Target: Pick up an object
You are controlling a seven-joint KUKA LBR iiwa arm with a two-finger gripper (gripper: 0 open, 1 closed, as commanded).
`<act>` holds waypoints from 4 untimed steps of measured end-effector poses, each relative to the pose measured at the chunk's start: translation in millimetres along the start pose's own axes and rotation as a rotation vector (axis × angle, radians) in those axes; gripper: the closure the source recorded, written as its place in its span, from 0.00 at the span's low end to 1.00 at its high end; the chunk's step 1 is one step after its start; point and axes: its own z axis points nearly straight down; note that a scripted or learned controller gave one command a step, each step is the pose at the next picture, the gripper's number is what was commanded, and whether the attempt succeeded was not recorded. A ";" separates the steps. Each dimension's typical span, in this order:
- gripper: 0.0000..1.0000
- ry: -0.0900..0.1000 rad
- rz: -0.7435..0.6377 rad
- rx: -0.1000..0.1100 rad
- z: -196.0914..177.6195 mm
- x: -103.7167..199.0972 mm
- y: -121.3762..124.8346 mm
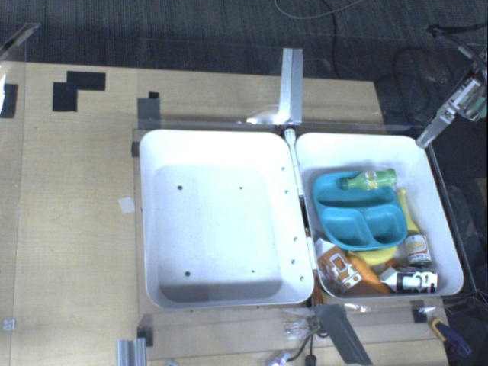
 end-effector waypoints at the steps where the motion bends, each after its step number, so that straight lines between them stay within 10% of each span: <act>1: 0.00 -0.003 -0.084 -0.001 -54.8 -6.0 6.8; 2: 0.00 -0.002 0.157 -0.002 -116.9 34.3 1.2; 3: 1.00 -0.011 0.152 -0.007 -130.1 33.8 3.1; 4: 1.00 0.003 0.356 0.001 25.6 121.5 54.0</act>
